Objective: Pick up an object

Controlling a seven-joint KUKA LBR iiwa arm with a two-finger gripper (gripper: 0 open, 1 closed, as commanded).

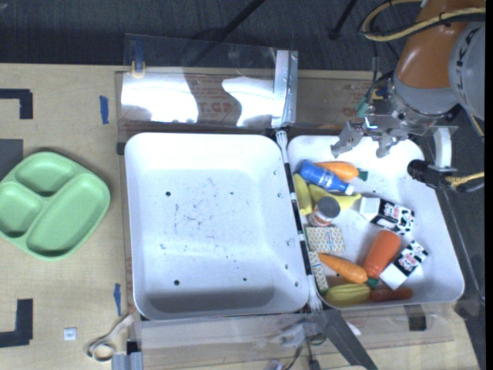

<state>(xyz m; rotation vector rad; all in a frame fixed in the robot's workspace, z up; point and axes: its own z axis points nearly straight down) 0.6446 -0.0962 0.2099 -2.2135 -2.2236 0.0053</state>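
My gripper (367, 140) hangs open over the back of the right bin (439, 230), its two fingers spread with nothing between them. Just below and left of it lies a blue bottle (324, 177) with an orange carrot (337, 168) behind it. Further forward in the bin are a yellow banana (303, 195), a small jar with a grey lid (326, 209), a patterned packet (326, 240), a large orange carrot (382, 251), a smaller carrot (343, 267) and two black-and-white cartons (394, 216).
The left bin (208, 222) sits beside the right one. A green divided plate (51, 203) lies on the bench at the far left. A clear panel (208, 87) stands behind the left bin. Cables hang near the arm at the right.
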